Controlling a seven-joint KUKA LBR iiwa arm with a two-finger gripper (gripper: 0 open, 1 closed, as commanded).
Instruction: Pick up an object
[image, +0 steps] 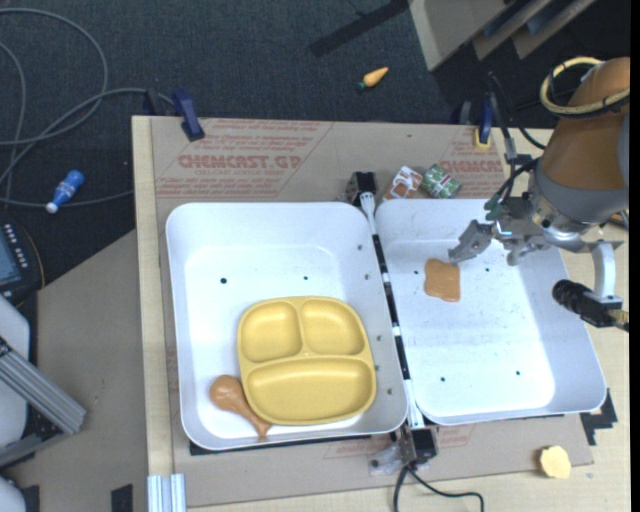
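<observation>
A tan-orange flat food piece (442, 280) lies in the right white bin (500, 385), near its back left. My gripper (494, 246) hovers just right of and behind that piece, open, with one finger (468, 243) pointing toward the piece and nothing between the fingers. In the left white bin (200, 250) sits a yellow divided plate (305, 360), and an orange drumstick-shaped toy (236, 400) lies against the plate's front left edge.
Two small crumpled packets (423, 182) lie on the board behind the right bin. A yellow chunk (553, 461) sits on the bench at the front right. Blue clamps (186, 113) hold the board's back edge. The arm's black cable fitting (590, 300) overhangs the right bin's right side.
</observation>
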